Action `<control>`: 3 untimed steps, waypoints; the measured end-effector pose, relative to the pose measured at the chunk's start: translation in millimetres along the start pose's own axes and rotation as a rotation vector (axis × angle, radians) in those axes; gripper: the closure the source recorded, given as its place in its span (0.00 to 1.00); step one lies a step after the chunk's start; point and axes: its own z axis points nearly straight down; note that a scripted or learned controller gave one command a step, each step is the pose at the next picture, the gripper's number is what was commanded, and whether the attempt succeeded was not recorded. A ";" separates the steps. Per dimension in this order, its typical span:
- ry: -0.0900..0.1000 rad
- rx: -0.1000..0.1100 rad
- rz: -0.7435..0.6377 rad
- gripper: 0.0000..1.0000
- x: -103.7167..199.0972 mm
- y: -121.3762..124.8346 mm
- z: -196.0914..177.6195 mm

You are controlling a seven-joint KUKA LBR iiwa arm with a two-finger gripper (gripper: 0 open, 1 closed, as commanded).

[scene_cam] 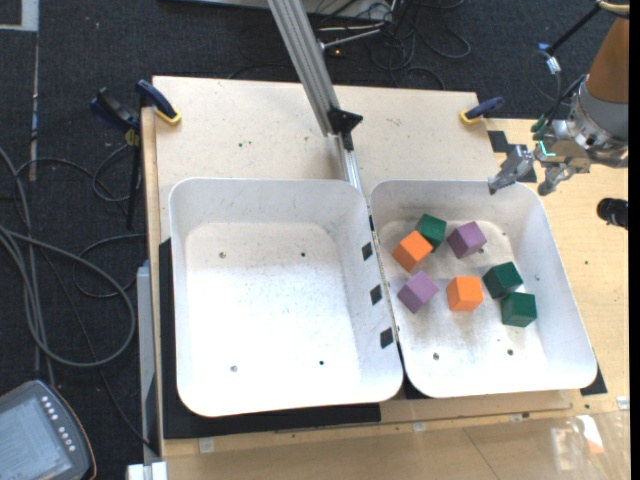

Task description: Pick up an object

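Gripper (527,171) is hanging over the top right corner of the right-hand bin (560,278), up around the rim, with its two fingers spread apart and nothing between them, so it's open and empty from where I'm standing. Closest thing to it is the little cluster of cubes sitting in the upper half of that bin: a purple cube (466,238) right next to a dark green one (432,230), which is touching an orange cube (412,249). Below those there's another purple cube (418,290), a second orange cube (464,293), and two more green cubes (510,293) tucked together toward the right wall. Any of them counts for the task, honestly. If it were me I'd skip the green-orange pair up top since they're jammed against each other and a finger would likely land on the neighbour. The lower orange one or the lower purple one look like they have a bit of free space on two sides, so I'd go for one of those, line the fingers up with its flat faces, and come straight down. Left bin (200,268) has no cubes in it, and the arm (608,78) reaches in from the right.
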 end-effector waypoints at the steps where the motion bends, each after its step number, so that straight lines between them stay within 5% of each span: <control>1: -0.002 -0.004 -0.002 0.00 0.4 1.1 -3.2; 3: -0.001 -0.001 0.003 0.00 5.2 -6.6 97.4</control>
